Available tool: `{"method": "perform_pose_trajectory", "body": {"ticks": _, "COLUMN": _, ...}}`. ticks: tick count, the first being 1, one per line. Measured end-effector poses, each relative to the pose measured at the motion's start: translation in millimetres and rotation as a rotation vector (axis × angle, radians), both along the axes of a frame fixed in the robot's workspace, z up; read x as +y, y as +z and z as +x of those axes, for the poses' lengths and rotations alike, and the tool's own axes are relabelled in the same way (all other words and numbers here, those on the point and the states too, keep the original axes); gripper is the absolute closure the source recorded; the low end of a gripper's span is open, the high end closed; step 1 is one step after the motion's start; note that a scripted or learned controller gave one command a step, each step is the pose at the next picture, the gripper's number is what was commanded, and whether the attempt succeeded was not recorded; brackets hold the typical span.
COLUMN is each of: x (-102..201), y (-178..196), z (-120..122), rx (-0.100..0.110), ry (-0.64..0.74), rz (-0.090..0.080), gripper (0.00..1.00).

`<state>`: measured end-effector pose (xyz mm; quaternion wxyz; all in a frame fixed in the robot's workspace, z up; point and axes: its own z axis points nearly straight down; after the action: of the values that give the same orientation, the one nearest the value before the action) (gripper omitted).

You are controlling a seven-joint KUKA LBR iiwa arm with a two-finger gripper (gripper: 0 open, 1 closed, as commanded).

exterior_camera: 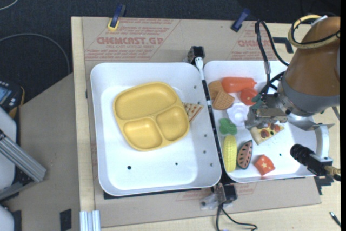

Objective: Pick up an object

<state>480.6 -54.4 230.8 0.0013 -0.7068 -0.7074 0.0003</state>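
Left bin (102, 116): one yellow divided plate (150, 114), three compartments, sits toward the bin's upper-middle. One waffle-patterned cracker piece (192, 110) lies against the plate's right edge, near the bin's right wall. That's two items on this side.

Right bin (281, 165): toy food cluster in its left half. Count, as best I can separate them: one tan cone/bread piece (222, 100) near the upper-left corner, one orange-red carrot-like piece (238, 84) along the top, one small red piece (248, 96) below it, one white round piece (237, 114), one green piece (227, 127), one corn cob (230, 152) along the left wall, one watermelon slice (245, 154) just beside the corn, one red-orange wedge (264, 164) toward the bottom edge, one pizza-like slice (266, 131) under the arm. Nine, give or take overlaps.

Gripper (265, 115) is low over the bin's middle, just above the pizza-like slice. Can't tell from this angle how it's set, or whether it has anything.

Handling guess: all look like hollow plastic play food, so light, stiff, smooth and a bit slippery, not fragile. Likely target is the pizza-like slice: flat, so pinch across its narrow width at the edges, not from the top face. Corn cob would be easier, pinched across its short axis mid-length. Wall-adjacent pieces risk finger collision.
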Motion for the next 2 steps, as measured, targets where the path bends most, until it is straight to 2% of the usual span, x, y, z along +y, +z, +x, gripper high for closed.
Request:
{"method": "perform_pose_trajectory", "body": {"ticks": 1, "x": 0.6, "y": -2.0, "z": -0.5, "rx": 0.000, "ry": -0.001, "rz": 0.000, "gripper": 1.00}}
{"method": "perform_pose_trajectory", "body": {"ticks": 2, "x": -5.3, "y": -12.9, "z": 9.0, "rx": 0.001, "ry": -0.002, "rz": -0.001, "gripper": 1.00}}
